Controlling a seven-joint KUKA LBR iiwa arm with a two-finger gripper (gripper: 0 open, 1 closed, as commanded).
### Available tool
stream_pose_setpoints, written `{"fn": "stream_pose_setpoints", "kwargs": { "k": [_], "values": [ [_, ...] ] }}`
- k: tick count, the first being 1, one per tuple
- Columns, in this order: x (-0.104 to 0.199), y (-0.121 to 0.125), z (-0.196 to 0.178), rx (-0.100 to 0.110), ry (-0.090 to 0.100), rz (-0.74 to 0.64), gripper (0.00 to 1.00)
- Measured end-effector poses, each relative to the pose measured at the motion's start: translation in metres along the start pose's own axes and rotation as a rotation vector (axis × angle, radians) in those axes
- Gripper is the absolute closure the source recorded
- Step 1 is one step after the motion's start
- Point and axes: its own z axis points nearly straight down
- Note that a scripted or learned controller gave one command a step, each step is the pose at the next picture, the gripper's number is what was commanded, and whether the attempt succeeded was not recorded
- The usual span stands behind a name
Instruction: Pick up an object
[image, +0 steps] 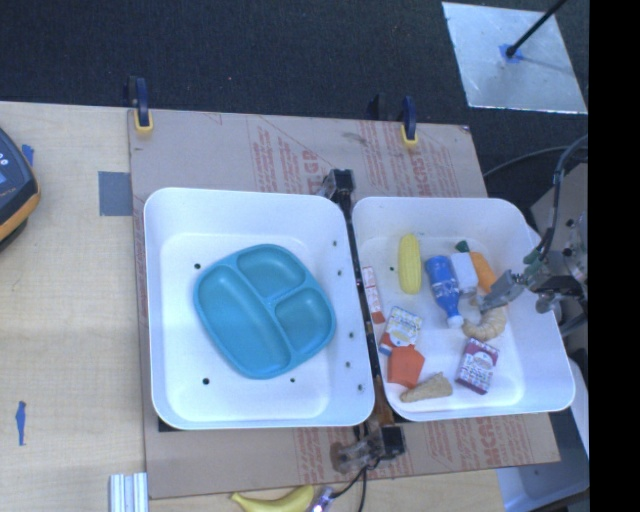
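The right bin holds several small items: a yellow corn cob, a blue bottle, a white piece, an orange carrot, a tan pastry, a maroon box, an orange-red block, a tan wedge and a white packet. My gripper reaches in from the right edge, low over the bin. It sits just above the tan pastry and right of the blue bottle. Nothing is visibly held.
The left bin carries a blue divided plate. A red-and-white sachet lies by the wall between the bins. Clamps grip the cardboard's back edge. A banana lies at the front, and a yellow-black device at far left.
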Motion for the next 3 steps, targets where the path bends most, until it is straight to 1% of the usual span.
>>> {"fn": "stream_pose_setpoints", "kwargs": {
  "k": [1,2,3],
  "values": [
    [0.074,0.003,0.136,-0.006,-0.001,-0.001,0.0],
    [0.072,0.051,0.135,-0.006,-0.001,0.0,0.0],
    [0.079,0.107,0.138,-0.002,0.0,0.002,0.0]
  ]
}}
